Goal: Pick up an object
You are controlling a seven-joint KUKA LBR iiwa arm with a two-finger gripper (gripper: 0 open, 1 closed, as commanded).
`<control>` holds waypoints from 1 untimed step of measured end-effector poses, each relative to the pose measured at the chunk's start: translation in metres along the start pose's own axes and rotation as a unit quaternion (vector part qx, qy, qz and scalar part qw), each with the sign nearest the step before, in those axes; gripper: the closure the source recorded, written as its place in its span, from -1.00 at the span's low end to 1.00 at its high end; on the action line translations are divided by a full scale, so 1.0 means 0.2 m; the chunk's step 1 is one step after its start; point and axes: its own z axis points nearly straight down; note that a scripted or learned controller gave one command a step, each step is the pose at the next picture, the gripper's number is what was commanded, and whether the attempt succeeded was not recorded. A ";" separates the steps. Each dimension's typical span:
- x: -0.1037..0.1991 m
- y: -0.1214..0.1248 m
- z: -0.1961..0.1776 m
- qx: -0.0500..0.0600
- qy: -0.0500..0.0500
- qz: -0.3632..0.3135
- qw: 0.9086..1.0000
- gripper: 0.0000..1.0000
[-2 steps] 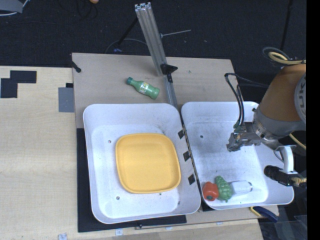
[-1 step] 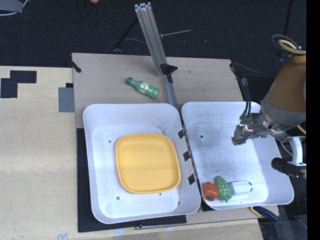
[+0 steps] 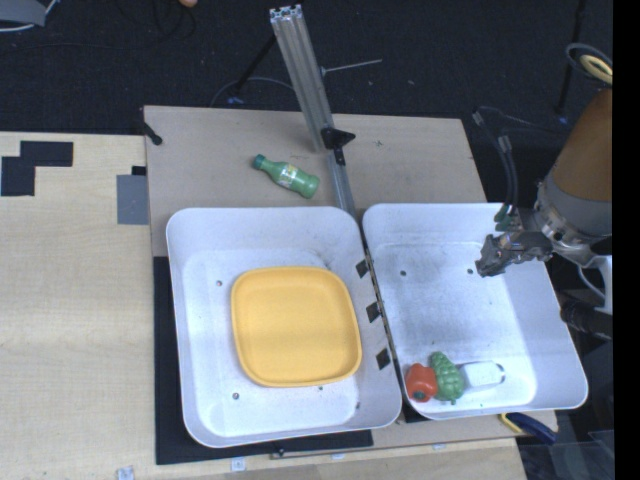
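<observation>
My claw (image 3: 495,258) hangs over the right bin (image 3: 450,278), out toward its 3 o'clock edge and a little above centre. From this high slanted view it is a dark knot of metal — I cannot tell how wide it stands, and I see nothing caught in it.

The things I could lift sit together at the right bin's 6 o'clock corner, well apart from my claw: a red toy tomato (image 3: 421,382), a knobbly green toy vegetable (image 3: 447,378) touching it on the 3 o'clock side, and a small white object (image 3: 483,374) just beyond that.

The left bin (image 3: 200,258) holds one thing — a yellow square plate (image 3: 295,325) with rounded corners, lying flat near the middle.

Outside both bins, on the bench (image 3: 400,158) at 12 o'clock from the left bin, a green bottle (image 3: 286,176) lies on its side.
</observation>
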 end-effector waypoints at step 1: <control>0.30 0.05 -0.01 0.001 0.001 -0.002 1.000 1.00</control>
